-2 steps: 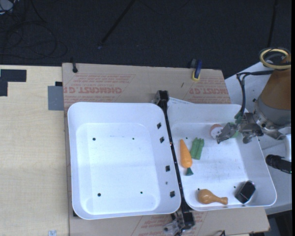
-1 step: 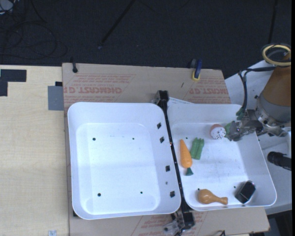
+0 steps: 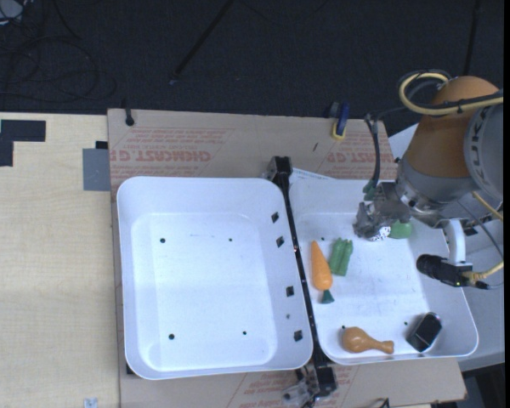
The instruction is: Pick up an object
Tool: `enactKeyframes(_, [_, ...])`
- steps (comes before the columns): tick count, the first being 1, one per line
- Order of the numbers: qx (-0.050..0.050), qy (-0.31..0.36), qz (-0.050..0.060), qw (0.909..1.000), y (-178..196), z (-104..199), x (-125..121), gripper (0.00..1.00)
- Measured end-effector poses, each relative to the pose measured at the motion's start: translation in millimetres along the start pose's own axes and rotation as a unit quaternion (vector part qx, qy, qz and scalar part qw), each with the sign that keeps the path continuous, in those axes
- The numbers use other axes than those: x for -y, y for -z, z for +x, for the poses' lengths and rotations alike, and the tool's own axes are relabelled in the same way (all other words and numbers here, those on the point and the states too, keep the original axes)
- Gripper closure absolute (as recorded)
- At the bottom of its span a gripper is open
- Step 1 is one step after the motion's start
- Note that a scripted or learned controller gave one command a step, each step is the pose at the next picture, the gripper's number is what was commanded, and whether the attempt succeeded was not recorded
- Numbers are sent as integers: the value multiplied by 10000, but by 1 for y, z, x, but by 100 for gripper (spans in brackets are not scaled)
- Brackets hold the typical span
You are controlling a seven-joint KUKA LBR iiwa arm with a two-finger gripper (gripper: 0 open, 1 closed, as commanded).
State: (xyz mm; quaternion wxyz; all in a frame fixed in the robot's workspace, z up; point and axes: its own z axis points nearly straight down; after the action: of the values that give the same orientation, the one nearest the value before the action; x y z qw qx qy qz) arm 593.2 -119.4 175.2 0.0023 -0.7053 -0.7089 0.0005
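In the right bin (image 3: 357, 195) lie an orange carrot (image 3: 321, 267), a green block (image 3: 341, 257) beside it, a tan pear-shaped gourd (image 3: 365, 340) near the front wall, and a black object (image 3: 424, 331) in the front right corner. A light green piece (image 3: 400, 229) lies by the right wall. My gripper (image 3: 373, 227) hangs low over the bin's far right part, just left of that green piece. Its fingertips blur into a small dark and white thing beneath them.
The left bin (image 3: 206, 274) sits beside the right one, with a black divider (image 3: 294, 253) between them. Cardboard (image 3: 204, 147) lies under both bins. A blue and yellow clamp (image 3: 339, 121) stands at the cardboard's back edge. Cables trail at the arm's right.
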Motion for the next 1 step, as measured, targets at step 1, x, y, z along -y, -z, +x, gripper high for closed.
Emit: enactKeyframes(1, [-1, 22, -43, 10000, 35, 83, -54, 100])
